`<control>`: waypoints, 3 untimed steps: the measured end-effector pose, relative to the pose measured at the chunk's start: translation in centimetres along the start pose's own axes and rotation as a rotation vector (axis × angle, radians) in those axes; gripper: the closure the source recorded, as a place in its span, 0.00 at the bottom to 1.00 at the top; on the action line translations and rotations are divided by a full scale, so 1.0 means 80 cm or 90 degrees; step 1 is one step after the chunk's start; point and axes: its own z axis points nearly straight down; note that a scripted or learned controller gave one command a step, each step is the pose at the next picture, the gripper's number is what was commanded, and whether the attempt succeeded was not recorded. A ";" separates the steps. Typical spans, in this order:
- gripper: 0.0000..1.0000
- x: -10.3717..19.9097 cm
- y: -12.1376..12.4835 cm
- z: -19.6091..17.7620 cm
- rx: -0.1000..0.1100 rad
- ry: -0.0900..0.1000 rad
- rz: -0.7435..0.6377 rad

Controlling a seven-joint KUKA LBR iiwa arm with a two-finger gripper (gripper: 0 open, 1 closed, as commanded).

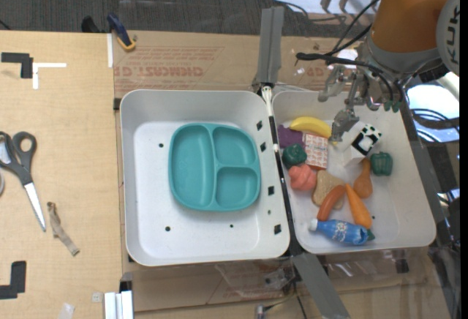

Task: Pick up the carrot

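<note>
Two bins are set side by side. The left bin (139, 186) bears a teal tray (216, 166), and the right bin (409, 230) is crowded with toy food. The carrot (357, 208) is taken to be the tapered orange piece near the front of the right bin. It lies slantwise, its lower end just beside the bottle (340, 231) and its upper end close to a shorter orange piece (363, 177). A reddish sausage (331, 198) lies just beside it on the left, over a bread slice (322, 186).

The gripper (342, 127) is held above the back of the same bin, near the banana (311, 125) and a black-and-white cube (365, 140), well apart from the carrot. Whether it is spread or pressed together cannot be told from this angle; nothing is seen held in it.

Several failures are to be feared. The wrong item may be seized — three orange-red pieces lie close together and are easily confused. A descent onto the carrot may be blocked by the sausage or the bottle, so that a neighbour is pinched along with it or shoved aside. The carrot is tapered and smooth-looking, so it may be squeezed out of a grasp placed near the thin end — a hold across the thicker middle is judged safer.
</note>
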 end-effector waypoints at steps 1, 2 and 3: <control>0.00 0.090 -0.028 0.137 0.000 -0.008 0.145; 0.00 0.168 -0.140 0.136 0.004 -0.010 0.193; 1.00 0.164 -0.138 0.122 0.003 -0.012 0.189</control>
